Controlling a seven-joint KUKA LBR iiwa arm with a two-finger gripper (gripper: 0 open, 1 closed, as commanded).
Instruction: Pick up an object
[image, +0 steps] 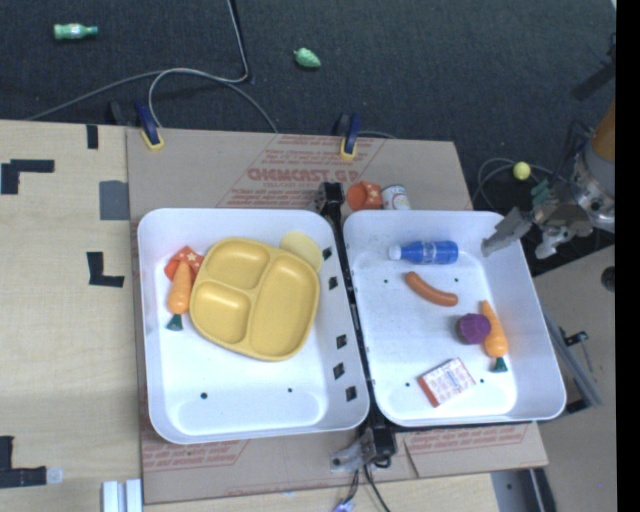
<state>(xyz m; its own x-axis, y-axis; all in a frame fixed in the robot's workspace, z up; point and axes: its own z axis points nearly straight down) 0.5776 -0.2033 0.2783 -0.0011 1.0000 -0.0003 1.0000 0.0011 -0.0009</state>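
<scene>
Objects for picking lie in two white bins side by side on the counter. The right bin (540, 395) holds a blue bottle (424, 252) lying on its side near the far edge, a sausage (431, 290) just in front of it, a purple piece (473, 327) touching an orange carrot (493, 335) near the right wall, and a small red-and-white packet (446, 382) toward the near edge. All of these rest on the bin floor, apart from the arm.

The left bin (240, 410) carries a yellow divided plate (254, 297) set at a tilt across its far half. A pale yellow piece (304, 246) shows at the plate's far right rim. A second carrot (179, 292) and a red piece (184, 261) lie against the plate's left side, near the bin's left wall.

The gripper (503, 236) sits at the far right corner of the right bin, over its rim, with the wrist assembly extending off to the right. Nothing is seen between its fingers; whether they are spread or closed cannot be told at this size.

Beyond the bins, against their far edge, a red-orange item (364, 194) and a small can (395, 197) rest on the cardboard sheet (290, 170), which two clamps (349, 137) pin at its far edge. A green item (308, 58) lies on the dark floor.
</scene>
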